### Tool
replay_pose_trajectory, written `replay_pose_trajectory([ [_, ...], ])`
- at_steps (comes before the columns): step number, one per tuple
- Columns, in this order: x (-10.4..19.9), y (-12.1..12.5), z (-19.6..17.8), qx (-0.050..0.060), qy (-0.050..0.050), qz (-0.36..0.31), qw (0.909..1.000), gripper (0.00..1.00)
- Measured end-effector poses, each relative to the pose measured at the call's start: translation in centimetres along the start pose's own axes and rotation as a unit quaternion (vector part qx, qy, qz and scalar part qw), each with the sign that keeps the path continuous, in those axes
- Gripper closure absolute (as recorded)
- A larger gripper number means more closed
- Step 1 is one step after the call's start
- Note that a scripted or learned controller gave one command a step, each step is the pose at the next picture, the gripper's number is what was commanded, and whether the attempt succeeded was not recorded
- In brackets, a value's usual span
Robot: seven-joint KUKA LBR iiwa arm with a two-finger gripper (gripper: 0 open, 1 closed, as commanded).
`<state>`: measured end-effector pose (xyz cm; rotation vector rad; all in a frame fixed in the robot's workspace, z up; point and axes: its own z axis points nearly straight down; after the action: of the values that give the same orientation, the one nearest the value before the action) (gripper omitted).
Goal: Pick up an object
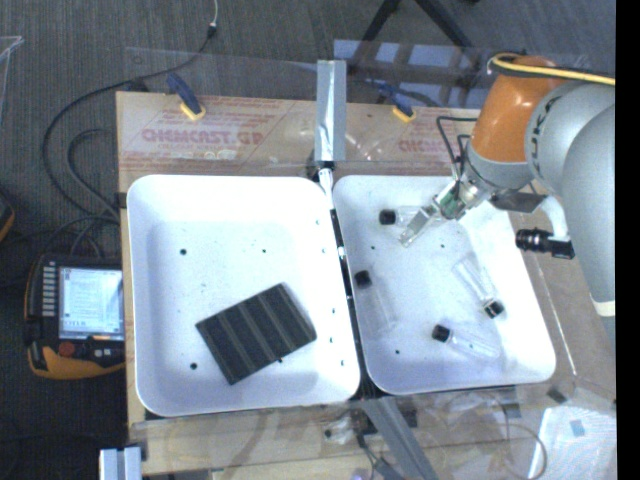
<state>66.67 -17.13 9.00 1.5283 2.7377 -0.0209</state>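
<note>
The right bin (530,363) holds several clear vials with black caps. One vial (415,226) lies slanted near the bin's back, with a black cap (386,216) just left of it. My gripper (452,203) hangs over the back right of this bin, its tip right at the upper end of that vial. Whether it touches the vial is not clear. Other vials lie at the left wall (375,300), in the middle right (478,283) and at the front (465,340). A black ridged block (256,332) lies in the left bin (150,268).
A metal divider post (330,108) stands behind the seam between the bins. The grey arm with its orange band (510,108) covers the right bin's back right corner. A handheld pendant (75,313) lies on the floor at the left.
</note>
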Motion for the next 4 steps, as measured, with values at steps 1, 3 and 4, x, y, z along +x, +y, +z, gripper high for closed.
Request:
replay_pose_trajectory([
  [1,3.6,2.2,-0.1,0.001,-0.001,0.020,0.9998,0.00],
  [3,4.5,2.5,-0.2,0.007,0.006,0.111,0.9937,1.00],
  [4,12.5,7.9,-9.7,-0.004,0.006,0.121,0.9927,1.00],
])
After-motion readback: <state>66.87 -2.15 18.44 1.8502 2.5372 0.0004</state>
